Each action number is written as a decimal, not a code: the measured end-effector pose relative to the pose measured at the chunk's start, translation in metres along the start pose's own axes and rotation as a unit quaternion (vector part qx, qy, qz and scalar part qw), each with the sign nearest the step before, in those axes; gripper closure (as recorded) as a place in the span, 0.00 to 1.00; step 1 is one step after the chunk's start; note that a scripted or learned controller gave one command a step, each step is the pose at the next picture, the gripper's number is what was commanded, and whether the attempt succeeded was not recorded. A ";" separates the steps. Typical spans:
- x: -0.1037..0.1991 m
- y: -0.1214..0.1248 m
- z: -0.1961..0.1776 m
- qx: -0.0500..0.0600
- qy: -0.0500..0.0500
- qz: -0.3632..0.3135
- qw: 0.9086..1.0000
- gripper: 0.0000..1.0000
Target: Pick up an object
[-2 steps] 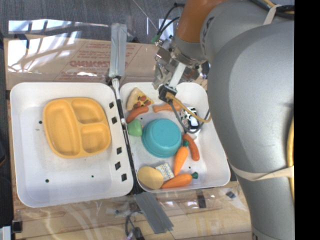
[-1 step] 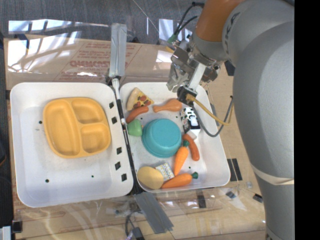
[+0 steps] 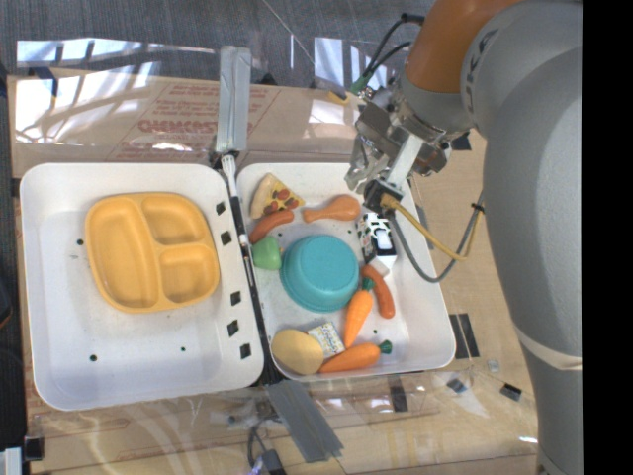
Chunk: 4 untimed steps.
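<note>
**Op:** Camera view has my gripper (image 3: pixel 379 228) low over the right bin (image 3: pixel 432 310), near its far right side. I can't tell its state; the black-and-white tip is too small and partly masked by the wrist.

**Second:** What's nearest?

**Op:** The chicken drumstick (image 3: pixel 334 208), just beside the tip on the view's left, long axis running roughly left to right, thick end toward the gripper. Nothing sits between the tips that I can make out, so I'd judge nothing is picked up yet.

**Second:** Other candidates?

**Op:** An orange carrot (image 3: pixel 381 292) lies just below the tip, slanting down the view, beside the teal bowl (image 3: pixel 319 272). The pizza slice (image 3: pixel 273 197) sits further left.

**Second:** Arm pose?

**Op:** It reaches in from the right, orange band high, wrist angled down and leftward into the bin. The yellow divided tray (image 3: pixel 150 249) rests in the left bin (image 3: pixel 59 364).
</note>
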<state>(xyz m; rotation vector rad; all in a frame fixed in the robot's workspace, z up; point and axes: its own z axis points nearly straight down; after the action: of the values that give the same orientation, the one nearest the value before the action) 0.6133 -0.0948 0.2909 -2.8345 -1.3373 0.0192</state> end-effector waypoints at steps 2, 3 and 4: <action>-0.136 -0.006 0.008 -0.001 0.001 -0.165 0.986 1.00; -0.141 -0.010 0.006 0.001 0.001 -0.172 0.985 1.00; -0.126 0.003 0.111 0.003 0.000 -0.147 0.989 1.00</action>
<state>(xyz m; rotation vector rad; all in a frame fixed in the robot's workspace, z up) 0.5343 -0.1940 0.1810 -2.6009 -1.7356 0.0205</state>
